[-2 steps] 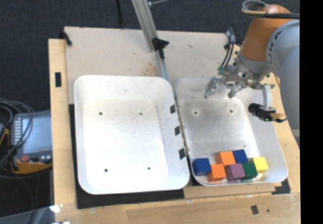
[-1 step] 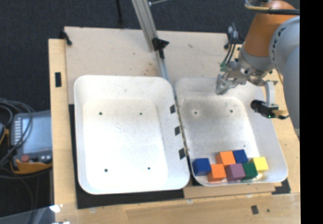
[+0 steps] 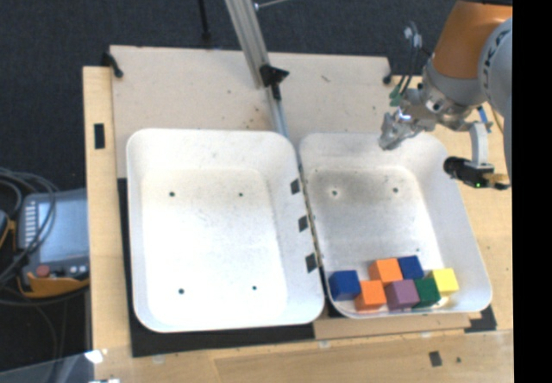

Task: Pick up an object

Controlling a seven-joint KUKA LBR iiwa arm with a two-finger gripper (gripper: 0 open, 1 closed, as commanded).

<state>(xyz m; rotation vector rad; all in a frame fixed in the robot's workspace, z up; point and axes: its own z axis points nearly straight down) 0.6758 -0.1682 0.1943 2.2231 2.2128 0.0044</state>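
The gripper point(image 3: 392, 133) hangs over the far rim of the right bin point(image 3: 362, 200), well apart from anything it could pick. All the blocks point(image 3: 392, 282) sit bunched at that bin's near edge: a blue cube point(image 3: 344, 283) at the left end, two orange ones point(image 3: 387, 269) and point(image 3: 372, 292), a second blue one point(image 3: 410, 266), a purple point(image 3: 401, 292), a green point(image 3: 426, 289) and a yellow point(image 3: 445, 279) at the right end. The left bin point(image 3: 216, 226) offers no target.

The step in hand, as I judge it, is the approach: the arm point(image 3: 466, 45) has to carry the gripper across the bin toward the near edge before any descent. To do it well, choose a block with free sides. The blue cube on the left looks the best bet, since it stands a little apart from its neighbours and leaves room on either side; the yellow at the other end is a second choice, though it lies close to the bin wall. The middle ones are packed touching (a finger coming down there would likely land on a neighbour or shove the cluster). Come down straight, centred over the block, and mind the sloping wall just beside the row.

As for the pincer, it is small and seen at a slant, so I cannot tell how far open it is. Nothing is visible between its tips, and it touches no block.
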